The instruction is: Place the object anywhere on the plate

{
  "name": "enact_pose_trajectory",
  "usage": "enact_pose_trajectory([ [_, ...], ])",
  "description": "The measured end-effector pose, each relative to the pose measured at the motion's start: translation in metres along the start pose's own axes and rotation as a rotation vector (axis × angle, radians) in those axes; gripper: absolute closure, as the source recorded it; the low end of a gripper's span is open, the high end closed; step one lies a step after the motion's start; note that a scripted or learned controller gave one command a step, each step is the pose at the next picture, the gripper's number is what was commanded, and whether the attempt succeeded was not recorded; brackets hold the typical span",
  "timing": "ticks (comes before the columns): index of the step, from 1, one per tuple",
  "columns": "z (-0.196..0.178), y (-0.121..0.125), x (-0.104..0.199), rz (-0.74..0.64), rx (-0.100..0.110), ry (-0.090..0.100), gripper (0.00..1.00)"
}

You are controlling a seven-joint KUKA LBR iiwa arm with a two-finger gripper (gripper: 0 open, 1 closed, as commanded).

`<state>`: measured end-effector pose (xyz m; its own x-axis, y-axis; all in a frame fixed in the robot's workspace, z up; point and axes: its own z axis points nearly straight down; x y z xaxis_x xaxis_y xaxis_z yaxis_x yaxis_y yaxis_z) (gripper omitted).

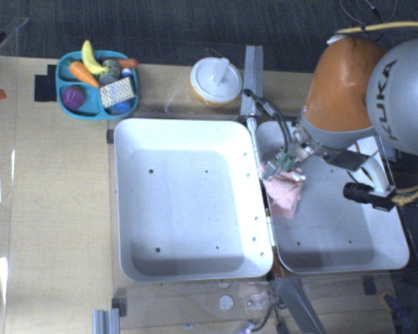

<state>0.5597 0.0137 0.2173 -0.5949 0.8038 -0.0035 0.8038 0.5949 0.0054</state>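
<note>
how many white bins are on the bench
2. The left bin sits at the middle of the bench; the right bin adjoins it, partly under the arm, with a pink cloth by its left wall.

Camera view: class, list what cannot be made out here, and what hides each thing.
- Gripper: the arm's orange band covers it; fingers unclear.
- Pink cloth in the right bin: top tucked under the gripper, shape unclear.
- Blue plate: its small food pieces are too small to name surely.
</note>
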Motion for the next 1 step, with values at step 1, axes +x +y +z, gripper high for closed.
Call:
enact_pose_trajectory([
  [1, 0.003, 0.0112, 0.0457, -0.402, -0.001, 0.001, 1.0],
])
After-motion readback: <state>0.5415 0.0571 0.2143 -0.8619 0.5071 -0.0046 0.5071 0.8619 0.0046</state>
